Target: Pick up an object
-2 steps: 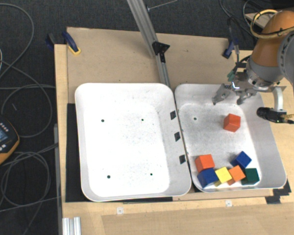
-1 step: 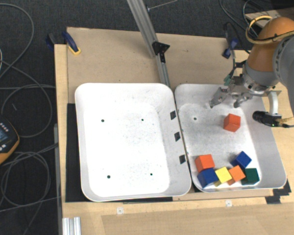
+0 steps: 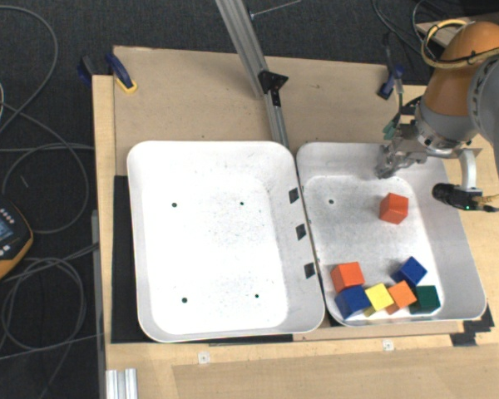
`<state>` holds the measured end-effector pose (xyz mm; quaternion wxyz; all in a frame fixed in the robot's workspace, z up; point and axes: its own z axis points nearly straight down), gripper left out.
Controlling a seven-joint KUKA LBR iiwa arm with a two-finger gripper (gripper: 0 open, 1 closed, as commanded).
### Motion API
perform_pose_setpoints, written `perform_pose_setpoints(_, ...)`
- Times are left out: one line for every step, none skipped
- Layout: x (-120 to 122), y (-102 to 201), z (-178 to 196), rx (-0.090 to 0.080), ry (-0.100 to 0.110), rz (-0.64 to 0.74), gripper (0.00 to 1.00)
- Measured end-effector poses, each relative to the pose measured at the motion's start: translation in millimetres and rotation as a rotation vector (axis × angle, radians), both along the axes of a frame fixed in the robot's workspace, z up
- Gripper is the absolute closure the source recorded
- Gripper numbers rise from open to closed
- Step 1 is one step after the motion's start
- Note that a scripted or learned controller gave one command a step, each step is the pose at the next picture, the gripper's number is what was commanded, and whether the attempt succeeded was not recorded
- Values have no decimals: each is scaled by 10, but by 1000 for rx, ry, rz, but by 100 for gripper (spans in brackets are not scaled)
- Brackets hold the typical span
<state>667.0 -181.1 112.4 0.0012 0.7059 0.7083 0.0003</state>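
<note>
Fingers (image 3: 386,169), state impossible to tell, hang just above-left of the lone orange block (image 3: 393,208), apart.

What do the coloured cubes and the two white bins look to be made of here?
Cubes, such as the lone orange cube: probably painted wood or hard plastic, with flat matte faces and crisp edges. White bins: likely moulded plastic, with rounded corners, a thin raised rim and a slight sheen. The view cannot settle either for certain.

Arm entering from the right at the far side of the scene, orange band uppermost, grey wrist angled down and leftward. Gripper (image 3: 388,166) at the arm's lower-left end, pointing downward; nothing visible between its tips.
</note>
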Motion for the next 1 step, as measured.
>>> perform_pose_setpoints(-4,13,657,-1,-7,-2,100)
